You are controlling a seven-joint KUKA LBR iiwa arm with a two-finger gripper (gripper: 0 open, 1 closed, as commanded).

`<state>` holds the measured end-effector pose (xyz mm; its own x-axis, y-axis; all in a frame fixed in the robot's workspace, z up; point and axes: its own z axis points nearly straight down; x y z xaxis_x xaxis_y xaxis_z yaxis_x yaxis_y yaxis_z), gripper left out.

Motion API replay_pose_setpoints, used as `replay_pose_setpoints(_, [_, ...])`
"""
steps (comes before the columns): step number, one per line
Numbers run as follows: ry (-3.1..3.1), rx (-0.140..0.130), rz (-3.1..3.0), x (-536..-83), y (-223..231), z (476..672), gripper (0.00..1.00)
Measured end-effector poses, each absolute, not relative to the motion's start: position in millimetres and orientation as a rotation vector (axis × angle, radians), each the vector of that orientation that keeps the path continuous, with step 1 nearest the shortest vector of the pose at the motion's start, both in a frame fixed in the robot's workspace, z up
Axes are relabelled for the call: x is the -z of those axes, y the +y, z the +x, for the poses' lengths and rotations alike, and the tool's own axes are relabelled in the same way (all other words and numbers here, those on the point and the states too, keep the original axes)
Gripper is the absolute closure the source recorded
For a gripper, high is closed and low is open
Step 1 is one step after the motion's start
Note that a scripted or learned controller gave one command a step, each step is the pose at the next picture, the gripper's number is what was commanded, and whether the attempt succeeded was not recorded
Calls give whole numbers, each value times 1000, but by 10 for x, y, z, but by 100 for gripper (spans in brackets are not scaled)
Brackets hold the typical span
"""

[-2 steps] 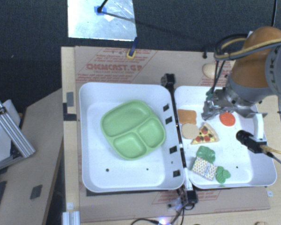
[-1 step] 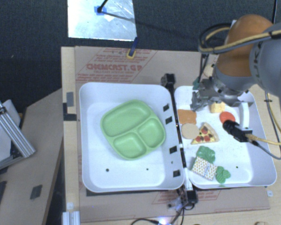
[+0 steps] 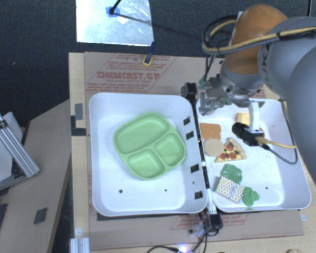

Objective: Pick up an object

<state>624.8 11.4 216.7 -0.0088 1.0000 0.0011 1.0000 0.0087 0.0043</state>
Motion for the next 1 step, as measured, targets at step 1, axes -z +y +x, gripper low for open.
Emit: replay_pose_setpoints(1, [2227,-1,2215,-2171,158,6175,100])
